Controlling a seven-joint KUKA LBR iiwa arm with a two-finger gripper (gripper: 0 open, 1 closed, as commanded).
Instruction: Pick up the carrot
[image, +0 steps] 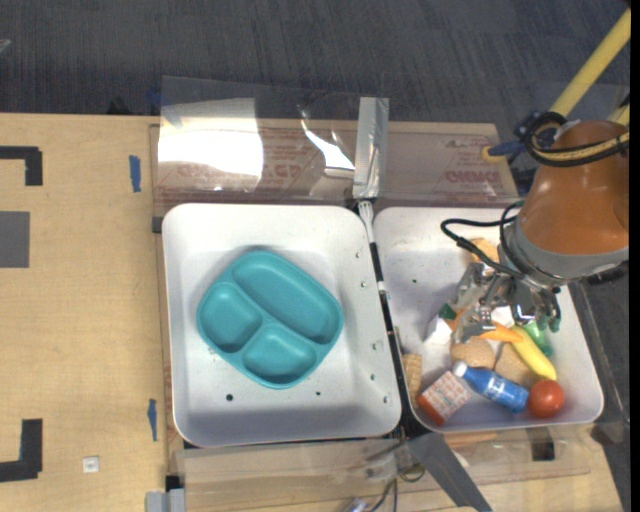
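Note:
My gripper (487, 305) hangs low over the middle of the right bin (420, 250), below the orange band of the arm (575, 205). An orange strip that looks like the carrot (503, 335) lies just beneath and in front of the gripper, partly hidden by it. A smaller orange bit (450, 312) shows at the gripper's left side. The gripper is right above the carrot; whether it touches it is hidden.
Around the carrot lie a yellow banana (537, 352), a red tomato (546, 398), a blue bottle (495, 388), a red can (445, 397) and tan bread pieces (474, 352). The left bin (190, 240) holds a teal divided plate (268, 316).

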